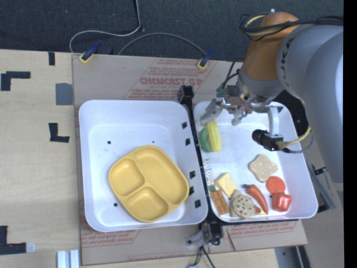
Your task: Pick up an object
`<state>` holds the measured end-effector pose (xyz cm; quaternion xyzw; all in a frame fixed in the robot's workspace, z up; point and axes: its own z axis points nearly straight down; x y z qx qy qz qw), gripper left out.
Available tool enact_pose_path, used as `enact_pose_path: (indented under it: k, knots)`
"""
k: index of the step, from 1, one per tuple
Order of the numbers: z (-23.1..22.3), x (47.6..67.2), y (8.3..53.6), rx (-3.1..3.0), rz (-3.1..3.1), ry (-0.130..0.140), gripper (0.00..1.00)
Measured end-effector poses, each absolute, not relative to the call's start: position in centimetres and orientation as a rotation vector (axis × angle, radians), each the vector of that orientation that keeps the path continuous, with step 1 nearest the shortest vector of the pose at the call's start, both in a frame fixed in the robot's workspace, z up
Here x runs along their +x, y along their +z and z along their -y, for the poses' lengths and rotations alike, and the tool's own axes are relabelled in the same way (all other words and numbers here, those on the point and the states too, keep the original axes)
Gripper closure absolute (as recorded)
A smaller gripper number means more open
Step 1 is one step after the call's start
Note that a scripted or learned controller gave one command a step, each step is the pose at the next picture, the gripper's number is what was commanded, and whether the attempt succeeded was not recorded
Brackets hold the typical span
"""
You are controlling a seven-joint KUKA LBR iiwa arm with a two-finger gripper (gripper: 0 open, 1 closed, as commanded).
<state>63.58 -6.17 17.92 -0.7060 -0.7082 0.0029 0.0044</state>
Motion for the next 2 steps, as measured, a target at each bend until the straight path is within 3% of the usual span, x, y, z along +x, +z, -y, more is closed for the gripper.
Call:
enact_pose_path:
  k: [1,2]
  knots:
    - [9.7,62.9,8.3,-2.219,2.216,0.012,0.0]
    - [9.4,63.2,9.8,-2.218,2.222,0.002,1.0]
